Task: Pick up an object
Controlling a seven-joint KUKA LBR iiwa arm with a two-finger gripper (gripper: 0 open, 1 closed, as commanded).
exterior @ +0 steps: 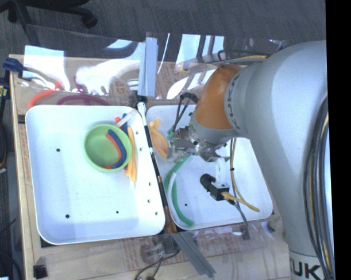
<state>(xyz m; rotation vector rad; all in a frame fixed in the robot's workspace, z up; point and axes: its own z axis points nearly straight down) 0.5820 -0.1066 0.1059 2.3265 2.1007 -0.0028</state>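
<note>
My gripper (177, 149) hangs low over the left part of the right bin (255, 211), under the grey arm with its orange band. A curved green tube (176, 197) runs from just below the gripper down toward the bin's front wall; its upper end sits at the gripper. A few orange strips (159, 138) lie just left of the gripper, against the bin's left wall. In the left bin (68, 192) a green bowl (102, 146) holds a red and a blue curved piece, with orange sticks (132, 162) along its right side.
The divider between the two bins (155, 171) runs just left of the gripper. Clear plastic sheeting and a red ring (82, 100) lie behind the bins at the bench's back. The arm's bulk covers the right bin's back right.
</note>
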